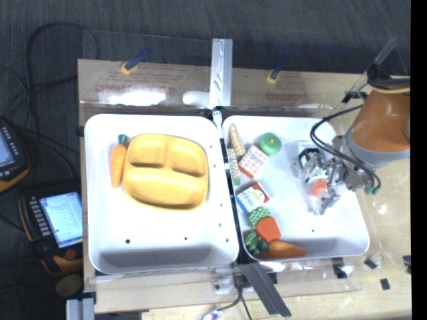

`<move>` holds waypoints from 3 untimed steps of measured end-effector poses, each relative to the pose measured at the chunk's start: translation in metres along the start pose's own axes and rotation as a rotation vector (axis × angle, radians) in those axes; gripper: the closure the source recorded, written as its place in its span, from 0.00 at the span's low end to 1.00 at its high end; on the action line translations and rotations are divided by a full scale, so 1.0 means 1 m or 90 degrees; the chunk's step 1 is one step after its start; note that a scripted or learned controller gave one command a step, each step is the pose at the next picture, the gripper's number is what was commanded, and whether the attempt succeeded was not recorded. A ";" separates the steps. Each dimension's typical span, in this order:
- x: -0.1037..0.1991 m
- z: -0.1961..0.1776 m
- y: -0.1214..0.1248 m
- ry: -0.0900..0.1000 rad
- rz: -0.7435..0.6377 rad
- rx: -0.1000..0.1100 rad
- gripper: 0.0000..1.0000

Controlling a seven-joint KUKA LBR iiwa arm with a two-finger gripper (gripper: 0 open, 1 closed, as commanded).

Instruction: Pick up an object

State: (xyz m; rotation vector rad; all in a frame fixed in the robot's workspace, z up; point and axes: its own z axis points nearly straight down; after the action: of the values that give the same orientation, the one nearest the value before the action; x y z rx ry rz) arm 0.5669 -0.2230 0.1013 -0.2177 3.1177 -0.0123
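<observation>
Roughly: small orange-red piece (321,187) sits in the right bin (347,245), right side, under the gripper (325,191). Can't tell finger state or contact. Probably light, rigid plastic, maybe slick; grip across its narrow middle. Toy food clusters along the left wall; yellow tray (167,171) and carrot (117,162) in the left bin (100,232).

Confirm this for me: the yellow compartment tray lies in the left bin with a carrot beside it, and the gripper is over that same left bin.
Not quite. The gripper is over the right bin, not the left one; the camera view shows it there, reaching in from the right. The rest holds: the yellow compartment tray lies in the left bin with a carrot beside it.
</observation>
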 end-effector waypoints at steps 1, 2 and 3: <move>-0.004 0.012 -0.001 0.004 0.024 -0.004 0.00; 0.015 0.010 0.003 0.000 0.025 -0.003 0.00; -0.001 0.011 0.015 0.003 0.137 -0.001 0.00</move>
State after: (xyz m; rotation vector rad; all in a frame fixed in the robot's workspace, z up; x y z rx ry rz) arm 0.5664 -0.2083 0.0902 0.1186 3.1268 -0.0066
